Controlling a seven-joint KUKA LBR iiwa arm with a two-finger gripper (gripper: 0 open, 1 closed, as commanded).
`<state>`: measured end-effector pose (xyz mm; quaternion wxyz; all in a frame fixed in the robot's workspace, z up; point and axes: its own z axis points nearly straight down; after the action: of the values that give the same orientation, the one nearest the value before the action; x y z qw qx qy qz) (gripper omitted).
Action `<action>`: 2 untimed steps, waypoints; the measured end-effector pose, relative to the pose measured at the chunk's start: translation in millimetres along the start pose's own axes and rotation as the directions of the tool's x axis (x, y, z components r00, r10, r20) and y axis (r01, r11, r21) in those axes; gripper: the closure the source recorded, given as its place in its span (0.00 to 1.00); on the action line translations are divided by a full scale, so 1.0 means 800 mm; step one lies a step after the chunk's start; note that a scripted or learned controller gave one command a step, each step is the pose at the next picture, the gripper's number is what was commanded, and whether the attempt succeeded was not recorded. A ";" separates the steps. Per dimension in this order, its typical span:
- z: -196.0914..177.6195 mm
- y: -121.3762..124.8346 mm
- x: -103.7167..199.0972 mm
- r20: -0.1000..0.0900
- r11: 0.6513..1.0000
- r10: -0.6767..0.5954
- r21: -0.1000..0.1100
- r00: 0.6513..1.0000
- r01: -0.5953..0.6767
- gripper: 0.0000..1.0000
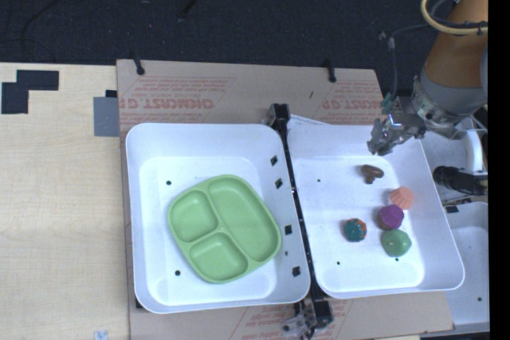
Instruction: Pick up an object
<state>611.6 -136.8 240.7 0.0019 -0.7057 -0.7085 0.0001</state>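
Note:
The right bin point(335, 147) holds several small objects: a brown piece point(370, 171), an orange-pink piece point(402, 197), a purple one point(390, 216), a teal ball point(355, 230) and a green one point(396, 242). My gripper point(386, 135) hangs over the bin's far right part, just above and to the right of the brown piece. Nothing shows between its fingers. The grey arm with its orange band point(462, 20) comes in from the upper right.
The left bin point(151, 163) carries a green divided plate point(223, 228). A black divider point(288, 195) runs between the two bins. Cardboard point(223, 95) lies under both bins, and a cable loop point(440, 8) hangs by the arm.

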 end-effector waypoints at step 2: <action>0.010 -0.004 0.129 0.001 1.000 0.001 0.001 1.000 -0.001 1.00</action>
<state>607.9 -34.0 232.7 0.0020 -0.7061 -0.7081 0.0009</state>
